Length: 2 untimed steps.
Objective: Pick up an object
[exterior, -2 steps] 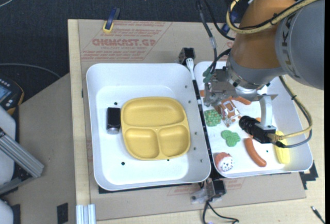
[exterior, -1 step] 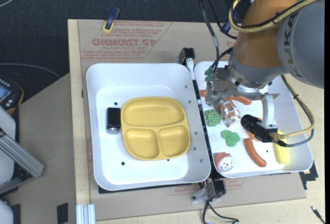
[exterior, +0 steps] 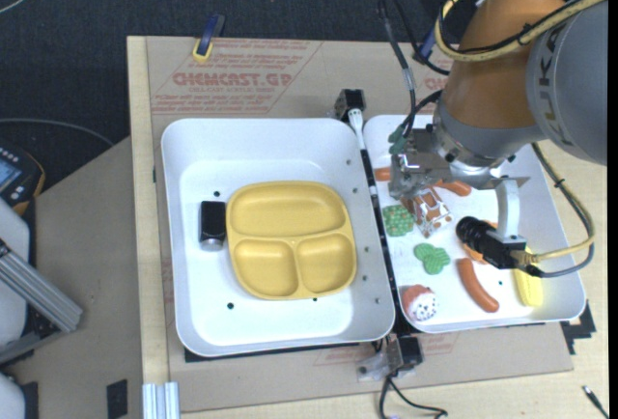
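**A:** So which thing is it going for? My guess is the green leafy toy (exterior: 397,218) in the right bin (exterior: 560,296), centre-right of the frame. It lies just below and a touch left of the pincer (exterior: 417,190), close against the bin's left wall. It's a squat lump, no real long axis I can make out.

**B:** Agreed, that one's nearest. Can you tell how the pincer stands?

**A:** Honestly, I cannot tell. It's a dark tangle of metal under the grey-and-orange arm (exterior: 502,69), and nothing shows between its tips.

**B:** What's around it?

**A:** Crowded. A second green piece (exterior: 433,259) sits lower right of the first, a red sausage (exterior: 479,284) and a yellow piece (exterior: 528,287) further right, a red-and-white ball (exterior: 420,302) at the bottom. Smooth white plastic floor. The left bin (exterior: 183,311) carries a yellow divided tray (exterior: 290,238) and a small black block (exterior: 212,222), well apart from all this. Both bins rest on the bench (exterior: 154,98).
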{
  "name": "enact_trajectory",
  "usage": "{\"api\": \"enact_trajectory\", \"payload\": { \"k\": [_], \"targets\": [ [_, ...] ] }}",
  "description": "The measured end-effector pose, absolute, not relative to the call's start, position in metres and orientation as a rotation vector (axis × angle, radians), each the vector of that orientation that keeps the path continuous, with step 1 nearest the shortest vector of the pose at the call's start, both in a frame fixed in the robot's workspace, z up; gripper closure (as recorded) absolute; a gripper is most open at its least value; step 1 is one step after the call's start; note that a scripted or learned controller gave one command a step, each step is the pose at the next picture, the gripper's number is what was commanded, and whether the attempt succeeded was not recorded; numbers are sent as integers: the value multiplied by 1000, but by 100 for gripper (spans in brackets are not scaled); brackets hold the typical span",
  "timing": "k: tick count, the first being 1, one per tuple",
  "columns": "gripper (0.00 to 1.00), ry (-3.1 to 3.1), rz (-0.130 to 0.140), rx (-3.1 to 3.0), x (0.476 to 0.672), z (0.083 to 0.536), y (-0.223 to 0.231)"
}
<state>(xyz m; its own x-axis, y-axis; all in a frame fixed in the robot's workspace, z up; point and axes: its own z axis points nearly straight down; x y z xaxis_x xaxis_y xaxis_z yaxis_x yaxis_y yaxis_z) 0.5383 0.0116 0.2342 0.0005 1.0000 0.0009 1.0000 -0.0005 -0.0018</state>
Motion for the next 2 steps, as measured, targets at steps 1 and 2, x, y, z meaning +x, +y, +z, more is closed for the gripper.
{"api": "enact_trajectory", "payload": {
  "k": [1, 2],
  "targets": [
    [100, -2222, -1, -2221, 542, 234, 12],
    [100, -2218, 3, -2221, 535, 233, 5]
  ]
}}
